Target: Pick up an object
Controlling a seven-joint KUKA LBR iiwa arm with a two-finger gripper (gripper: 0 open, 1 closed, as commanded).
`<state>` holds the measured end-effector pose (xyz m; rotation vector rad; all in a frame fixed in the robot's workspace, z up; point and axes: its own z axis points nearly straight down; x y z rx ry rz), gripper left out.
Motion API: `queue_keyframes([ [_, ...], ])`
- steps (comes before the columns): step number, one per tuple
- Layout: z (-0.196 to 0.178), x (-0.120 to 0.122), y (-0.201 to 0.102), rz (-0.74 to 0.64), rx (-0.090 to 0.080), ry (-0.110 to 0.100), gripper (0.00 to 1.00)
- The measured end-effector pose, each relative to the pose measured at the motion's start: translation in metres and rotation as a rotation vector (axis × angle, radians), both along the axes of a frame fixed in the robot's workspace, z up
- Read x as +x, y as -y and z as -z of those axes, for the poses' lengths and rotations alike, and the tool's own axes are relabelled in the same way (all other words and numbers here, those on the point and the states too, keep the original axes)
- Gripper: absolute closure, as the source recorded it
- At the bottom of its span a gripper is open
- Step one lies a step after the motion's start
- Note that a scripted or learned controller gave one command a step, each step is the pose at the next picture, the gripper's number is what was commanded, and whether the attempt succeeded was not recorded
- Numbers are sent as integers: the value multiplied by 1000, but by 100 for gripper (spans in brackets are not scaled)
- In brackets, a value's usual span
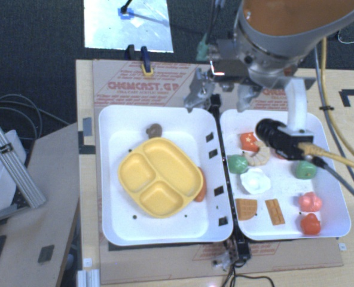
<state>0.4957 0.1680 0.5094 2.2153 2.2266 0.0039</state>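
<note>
Overhead, jaws above bins' divider.

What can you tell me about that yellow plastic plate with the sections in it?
The yellow plastic divided plate has rounded corners and three compartments: one large at the far side and two smaller toward the near side. It looks smooth and slightly glossy, with nothing visible in its sections. It lies flat, turned at a slant, in the middle of the left white bin. A small orange object peeks out at its right edge, and a small brown object sits just beyond its far rim.
</note>
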Motion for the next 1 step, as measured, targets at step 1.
queue_keyframes([
  [1, 0, 0, 0, 0, 0, 0, 0],
])
